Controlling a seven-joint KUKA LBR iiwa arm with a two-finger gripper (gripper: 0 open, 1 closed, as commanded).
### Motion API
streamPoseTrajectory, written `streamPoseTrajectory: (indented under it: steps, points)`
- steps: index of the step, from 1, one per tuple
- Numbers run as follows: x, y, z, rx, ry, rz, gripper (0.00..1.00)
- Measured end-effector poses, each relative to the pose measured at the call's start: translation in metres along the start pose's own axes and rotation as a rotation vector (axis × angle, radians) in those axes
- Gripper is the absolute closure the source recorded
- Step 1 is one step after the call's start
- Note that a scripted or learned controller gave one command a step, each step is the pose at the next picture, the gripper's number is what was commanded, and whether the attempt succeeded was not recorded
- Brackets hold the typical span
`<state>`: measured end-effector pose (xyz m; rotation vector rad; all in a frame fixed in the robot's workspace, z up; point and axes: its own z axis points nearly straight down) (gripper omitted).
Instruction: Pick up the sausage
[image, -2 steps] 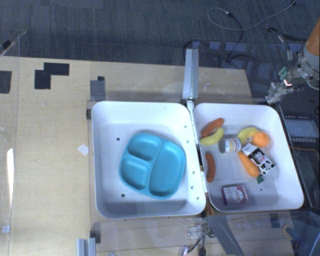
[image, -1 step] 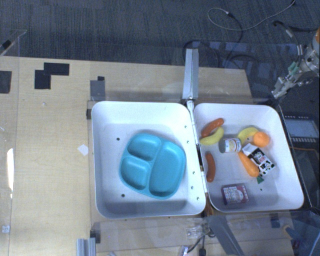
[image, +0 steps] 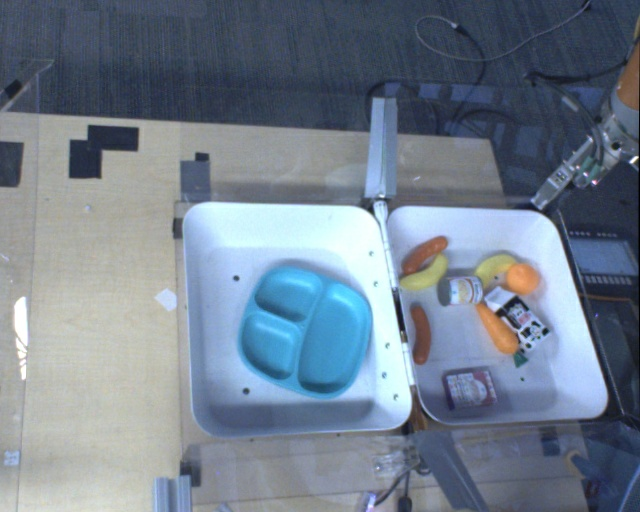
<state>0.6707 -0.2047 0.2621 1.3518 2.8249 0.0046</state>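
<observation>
The fingers (image: 556, 184) are held above the right bin's (image: 575, 290) far rim; whether they are apart or together cannot be told. The sausage (image: 421, 333) lies well below-left of them, near the divider. The similar red piece (image: 425, 250) nearer them could be mistaken for it.

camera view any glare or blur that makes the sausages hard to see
Camera view: soft overall, but no glare on the right bin; both sausages read clearly. Bright reflection at the far left edge. The gripper at top right looks blurred.
</observation>
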Motion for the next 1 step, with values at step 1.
streamPoseTrajectory:
  steps: [1]
  points:
    - [0.0028, -0.0046, -0.0394, 0.000, -0.001, 0.100, 1.00]
